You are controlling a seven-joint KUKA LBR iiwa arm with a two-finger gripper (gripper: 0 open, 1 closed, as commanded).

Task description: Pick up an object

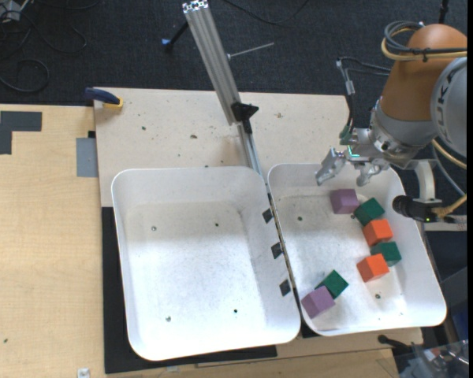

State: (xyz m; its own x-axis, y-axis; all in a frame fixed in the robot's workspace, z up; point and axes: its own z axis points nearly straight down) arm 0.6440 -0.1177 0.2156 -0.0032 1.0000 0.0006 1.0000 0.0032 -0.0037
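Hovering with its jaws spread and empty, the gripper [348, 166] sits just at twelve o'clock of the purple cube [344, 201] in the right bin [426, 309], a block that looks light, stiff and best pinched across opposite flat faces

Dark carpet [102, 30] strewn with black cables [16, 61] lies beyond the pale wooden bench [39, 235]; a slanted aluminium rail [213, 53] rises at the far side.

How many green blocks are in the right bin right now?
3: one beside the purple block, one between the two orange blocks, one near the front. None looks hidden.
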